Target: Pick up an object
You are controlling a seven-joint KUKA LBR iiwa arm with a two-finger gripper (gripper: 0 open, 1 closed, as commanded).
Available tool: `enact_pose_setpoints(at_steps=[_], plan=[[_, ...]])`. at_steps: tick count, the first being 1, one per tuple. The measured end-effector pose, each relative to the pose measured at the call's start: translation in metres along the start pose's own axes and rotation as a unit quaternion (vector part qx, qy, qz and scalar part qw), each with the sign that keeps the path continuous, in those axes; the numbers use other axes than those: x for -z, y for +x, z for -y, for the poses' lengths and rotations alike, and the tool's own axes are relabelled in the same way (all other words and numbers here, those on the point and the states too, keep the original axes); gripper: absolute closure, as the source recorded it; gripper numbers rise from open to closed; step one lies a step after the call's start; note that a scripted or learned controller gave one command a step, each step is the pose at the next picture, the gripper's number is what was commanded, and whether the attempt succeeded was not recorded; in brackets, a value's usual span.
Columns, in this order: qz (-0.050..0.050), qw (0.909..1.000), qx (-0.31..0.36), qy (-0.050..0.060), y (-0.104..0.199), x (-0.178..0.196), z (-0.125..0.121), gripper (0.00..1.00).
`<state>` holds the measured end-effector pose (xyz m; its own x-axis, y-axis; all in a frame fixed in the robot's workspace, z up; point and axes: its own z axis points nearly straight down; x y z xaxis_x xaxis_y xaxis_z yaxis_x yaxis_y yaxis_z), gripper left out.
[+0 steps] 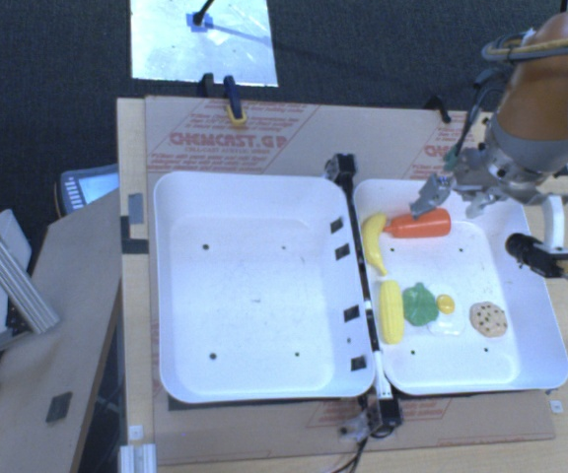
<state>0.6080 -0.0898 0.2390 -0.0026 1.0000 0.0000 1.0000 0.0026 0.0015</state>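
Worktop with two white bins; right bin [535, 358] crowded (carrot [420, 226] beside banana [373, 241]). Gripper [430, 196] low over carrot, likely lining up; jaws' spread unclear.

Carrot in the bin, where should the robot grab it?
Probably around its thick middle. The carrot lies flat, long side across the right bin, so coming straight down from above with fingers over its narrow width looks best. The banana sits close at its left end, so keep away from that tip.
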Motion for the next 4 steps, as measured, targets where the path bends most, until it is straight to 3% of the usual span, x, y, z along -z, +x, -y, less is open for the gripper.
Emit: enact_pose_setpoints(at_steps=[1, 2, 4], plan=[[0.002, 1.0000, -0.002, -0.007, -0.038, 0.113, 0.001, 0.00], [0.001, 1.0000, 0.001, -0.003, -0.035, 0.117, 0.001, 1.00], [-0.001, 1.0000, 0.004, -0.003, 0.092, 0.206, -0.012, 1.00]])
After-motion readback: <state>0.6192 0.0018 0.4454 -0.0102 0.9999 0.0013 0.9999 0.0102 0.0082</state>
